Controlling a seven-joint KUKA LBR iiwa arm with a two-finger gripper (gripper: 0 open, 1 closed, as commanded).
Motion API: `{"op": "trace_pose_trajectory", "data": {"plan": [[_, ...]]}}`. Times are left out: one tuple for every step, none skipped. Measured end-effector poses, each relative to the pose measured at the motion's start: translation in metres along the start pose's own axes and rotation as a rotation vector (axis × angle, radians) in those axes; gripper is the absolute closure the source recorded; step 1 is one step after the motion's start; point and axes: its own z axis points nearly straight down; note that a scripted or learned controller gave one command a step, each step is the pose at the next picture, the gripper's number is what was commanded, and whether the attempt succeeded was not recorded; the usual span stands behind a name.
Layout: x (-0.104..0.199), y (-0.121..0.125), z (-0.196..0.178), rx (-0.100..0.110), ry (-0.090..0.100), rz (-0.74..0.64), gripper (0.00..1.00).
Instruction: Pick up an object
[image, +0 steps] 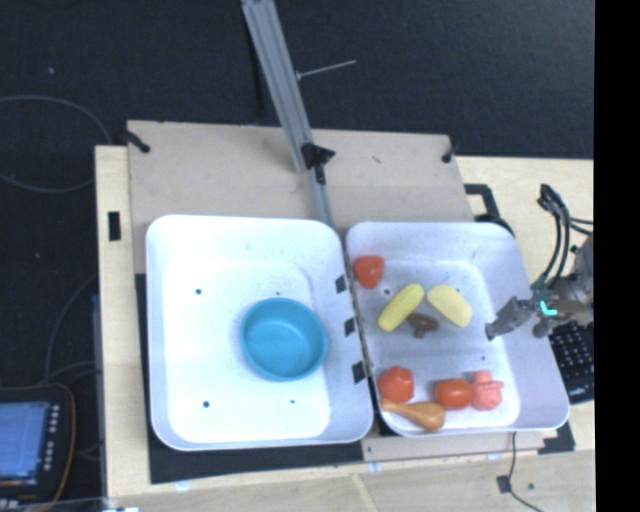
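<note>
We log: L bin (175, 300) w/ blue bowl (284, 338). R bin (520, 290): corn cob (400, 306) beside yellow lemon-like piece (450, 305), red tomato (369, 270) far-left, pear (414, 412) near edge. Gripper (505, 320) at R rim, finger state we can't tell.

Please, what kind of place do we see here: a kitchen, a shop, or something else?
Probably a robot lab test bench, not a kitchen. Two white bins sit on a board, one holding a blue bowl, the other toy-like food such as corn. A claw reaches in, and cables lie around.
</note>
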Motion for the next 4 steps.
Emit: {"op": "trace_pose_trajectory", "data": {"plan": [[0.000,0.001,-0.002,-0.004,-0.001,0.000,0.00],[0.001,-0.002,0.042,0.001,-0.005,0.006,0.00],[-0.006,-0.004,0.087,0.003,-0.005,0.006,0.00],[-0.009,-0.004,0.139,-0.003,-0.008,0.007,0.00]]}}
